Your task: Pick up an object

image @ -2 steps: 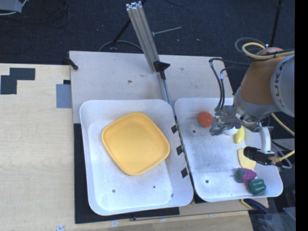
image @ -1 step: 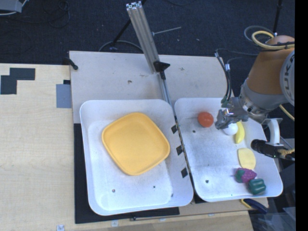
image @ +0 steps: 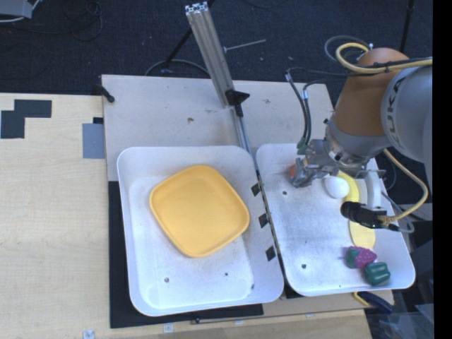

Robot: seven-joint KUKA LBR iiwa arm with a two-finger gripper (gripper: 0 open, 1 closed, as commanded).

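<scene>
My gripper [image: 302, 172] sits low over the upper part of the right bin [image: 311, 260], close to its floor, but the fingertips blur into the metal of the wrist so I cannot tell how wide they stand, and nothing is visible between them. Nearest candidate is the white egg-shaped object [image: 336, 186], just beside me on the right and apart from the fingers as far as I can see. My guess: I'm lined up next to it rather than over it, so a close here would likely catch air. Beyond it a yellow flat piece [image: 363, 235] lies along the bin's right side, partly covered by a black part of my rig. A magenta object [image: 361, 257] and a green block [image: 376, 273] sit touching in the near-right corner, well apart from me. The left bin [image: 134, 182] holds one yellow square plate [image: 198, 209], lying flat and centred; too broad and flat for an easy pinch, so the right bin's small items are the better picks.
</scene>
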